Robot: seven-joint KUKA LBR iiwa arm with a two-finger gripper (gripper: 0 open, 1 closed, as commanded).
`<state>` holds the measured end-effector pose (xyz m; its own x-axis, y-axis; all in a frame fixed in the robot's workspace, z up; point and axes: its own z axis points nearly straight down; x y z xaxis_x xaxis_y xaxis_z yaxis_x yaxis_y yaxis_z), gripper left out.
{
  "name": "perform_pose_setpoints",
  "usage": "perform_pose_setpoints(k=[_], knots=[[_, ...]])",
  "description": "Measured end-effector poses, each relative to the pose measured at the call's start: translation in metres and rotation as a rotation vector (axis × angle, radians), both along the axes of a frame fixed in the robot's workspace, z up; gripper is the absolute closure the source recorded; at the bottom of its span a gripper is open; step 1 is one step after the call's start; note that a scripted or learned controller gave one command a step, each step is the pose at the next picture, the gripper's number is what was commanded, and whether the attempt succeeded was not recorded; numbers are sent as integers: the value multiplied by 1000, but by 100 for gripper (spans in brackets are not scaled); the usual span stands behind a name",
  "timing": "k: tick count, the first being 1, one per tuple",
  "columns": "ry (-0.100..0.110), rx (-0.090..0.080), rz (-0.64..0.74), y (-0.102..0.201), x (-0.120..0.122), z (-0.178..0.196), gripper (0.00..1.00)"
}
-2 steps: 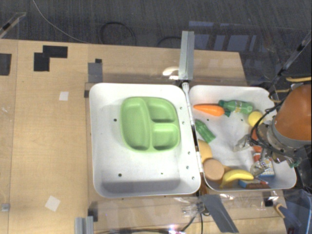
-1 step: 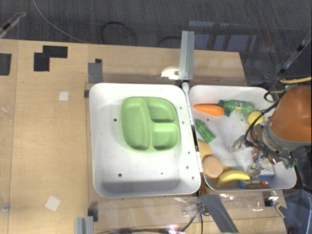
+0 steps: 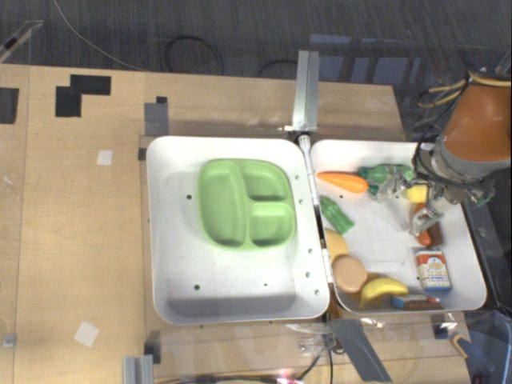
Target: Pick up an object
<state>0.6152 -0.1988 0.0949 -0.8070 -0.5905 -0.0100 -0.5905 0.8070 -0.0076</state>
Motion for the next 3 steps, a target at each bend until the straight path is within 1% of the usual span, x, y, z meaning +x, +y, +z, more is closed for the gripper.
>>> perform_pose_setpoints(k=[1, 2, 3], knots=[[3, 1, -40, 35, -54, -6, 0], [-6, -3, 53, 38, -82, -5, 0], [-6, -8, 482, 30, -97, -5, 0]])
